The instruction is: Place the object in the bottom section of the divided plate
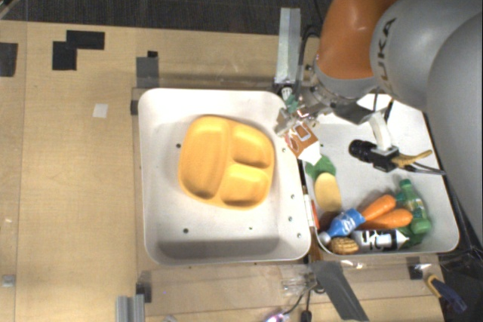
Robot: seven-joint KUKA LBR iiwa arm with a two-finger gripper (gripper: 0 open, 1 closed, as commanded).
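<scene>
Gripper [296,117] hung at the left bin's [173,230] right wall, a small brown-and-white object [303,138] just at its near side. Gripped or not, couldn't tell. Yellow plate [226,160] sat mid-bin.

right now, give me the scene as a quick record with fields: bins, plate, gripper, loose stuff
left bin: white, holds the yellow divided plate
plate: three sections, roughly mid-bin
right bin: white, toy food bunched at its near end
items there: two carrots, yellow-and-green piece, blue packet, black-and-white bottle, green bottle
gripper: over the rims between the bins
under gripper: small brown-and-white piece; cannot tell if held
</scene>
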